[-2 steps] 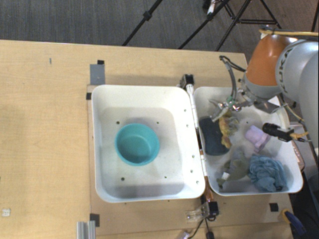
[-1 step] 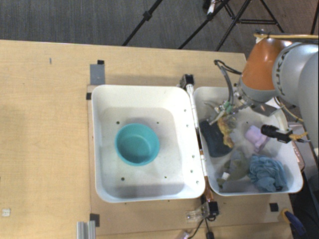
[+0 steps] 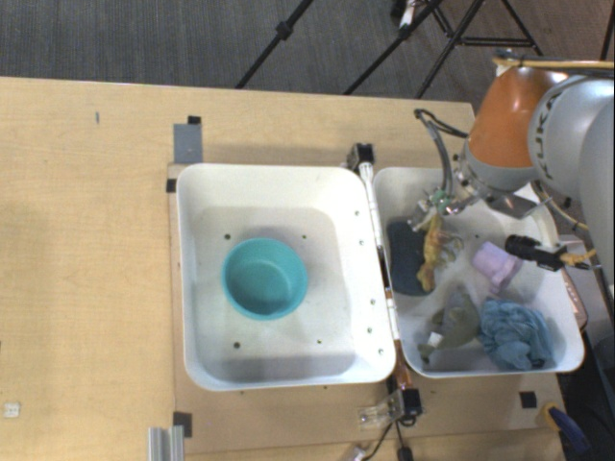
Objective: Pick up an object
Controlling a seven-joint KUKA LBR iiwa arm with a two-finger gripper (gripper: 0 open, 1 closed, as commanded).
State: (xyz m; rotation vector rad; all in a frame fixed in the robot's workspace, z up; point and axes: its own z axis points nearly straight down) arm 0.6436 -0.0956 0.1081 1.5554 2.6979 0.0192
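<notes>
No writing, label, brand, number or sign can be read anywhere here. The surface (image 3: 86,257), the two white bins (image 3: 192,286) (image 3: 567,353) and the things lying in them carry plain faces with no lettering that can be made out. A tiny pale tag (image 3: 11,410) near the surface's lower left corner is too small to tell whether it bears any print.

Glossy teal plastic bowl (image 3: 265,277); crumpled blue cloth (image 3: 516,334).
</notes>
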